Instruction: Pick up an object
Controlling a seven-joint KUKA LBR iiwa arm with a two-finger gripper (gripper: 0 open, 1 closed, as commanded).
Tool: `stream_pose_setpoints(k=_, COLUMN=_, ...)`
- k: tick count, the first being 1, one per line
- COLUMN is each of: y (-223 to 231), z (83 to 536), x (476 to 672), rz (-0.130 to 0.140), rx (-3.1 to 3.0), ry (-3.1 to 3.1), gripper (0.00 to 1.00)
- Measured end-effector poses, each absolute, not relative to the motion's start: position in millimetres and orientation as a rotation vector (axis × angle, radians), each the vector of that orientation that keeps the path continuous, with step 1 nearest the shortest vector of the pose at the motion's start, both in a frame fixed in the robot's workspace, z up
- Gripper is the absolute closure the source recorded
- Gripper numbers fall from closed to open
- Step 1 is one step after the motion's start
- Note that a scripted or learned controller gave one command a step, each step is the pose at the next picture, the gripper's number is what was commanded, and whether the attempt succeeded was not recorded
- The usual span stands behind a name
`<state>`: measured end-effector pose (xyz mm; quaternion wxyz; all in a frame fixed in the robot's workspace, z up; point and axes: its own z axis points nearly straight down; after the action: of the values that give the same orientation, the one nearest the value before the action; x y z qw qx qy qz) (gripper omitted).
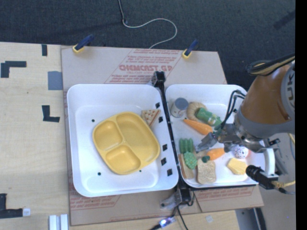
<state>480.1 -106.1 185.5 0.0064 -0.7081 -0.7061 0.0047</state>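
Where the frame's lower half begins, two shallow white bins sit side by side on a sheet of brown cardboard, which lies on a pale wooden bench. The left bin fills the centre-left of the frame and holds a yellow divided plate, lying flat and turned at an angle, with a small waffle-patterned cracker touching its upper right edge. The right bin sits centre-right and is crowded with toy food. Near its upper left lies a grey can; just right of that is a tan piece touching a green bottle. Below them an orange carrot lies slanted. Lower left in this bin are a green ridged vegetable and a slice of bread. A second orange piece lies mid-bin, with a white spotted ball and a yellow cheese wedge toward the lower right.

From the right edge the arm reaches over the right bin. Its gripper hangs low among the toys, just above the second orange piece and below the carrot. Whether its jaws are apart or together cannot be told from this angle, and nothing is visibly held.
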Motion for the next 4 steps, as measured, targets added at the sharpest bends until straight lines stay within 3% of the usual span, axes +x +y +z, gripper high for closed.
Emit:
stream_pose_setpoints(k=1, y=-106, z=191, x=483.2, rz=0.003, rx=-2.218, ry=-2.220, gripper=0.00)
stream_pose_setpoints(k=3, y=-101, z=88, x=486.8, rz=-0.002, rx=-2.243, ry=-2.228, gripper=0.00)
stream_pose_setpoints(k=4, y=-96, z=99, x=486.3, rz=-0.005, rx=-2.230, ry=-2.227, gripper=1.00)
